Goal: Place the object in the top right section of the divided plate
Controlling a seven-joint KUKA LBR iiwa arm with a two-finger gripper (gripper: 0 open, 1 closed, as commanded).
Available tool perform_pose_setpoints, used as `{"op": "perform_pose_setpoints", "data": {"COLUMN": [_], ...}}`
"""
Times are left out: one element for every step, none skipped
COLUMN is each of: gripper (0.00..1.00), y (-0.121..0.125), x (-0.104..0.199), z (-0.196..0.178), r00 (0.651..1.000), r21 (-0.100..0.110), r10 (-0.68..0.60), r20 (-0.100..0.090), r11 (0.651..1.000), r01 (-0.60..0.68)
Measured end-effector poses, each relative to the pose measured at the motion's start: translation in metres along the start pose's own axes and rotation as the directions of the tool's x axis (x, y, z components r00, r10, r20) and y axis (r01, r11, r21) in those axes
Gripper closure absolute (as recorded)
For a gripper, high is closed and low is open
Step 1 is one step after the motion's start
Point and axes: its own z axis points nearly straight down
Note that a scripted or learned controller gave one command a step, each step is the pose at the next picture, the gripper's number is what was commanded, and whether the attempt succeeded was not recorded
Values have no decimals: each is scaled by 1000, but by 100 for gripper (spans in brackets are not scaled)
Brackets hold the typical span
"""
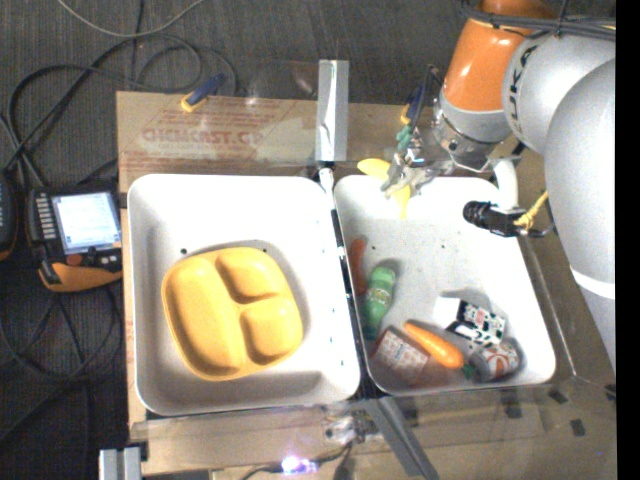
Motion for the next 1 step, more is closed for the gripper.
{"op": "perform_pose_setpoints", "data": {"gripper": [100], "y": [-83], "x": [-3], "z": [15], "r00": [997], "r21": [1], "r10": [77], "r20": [-3], "r11": [997], "r01": [-77]}}
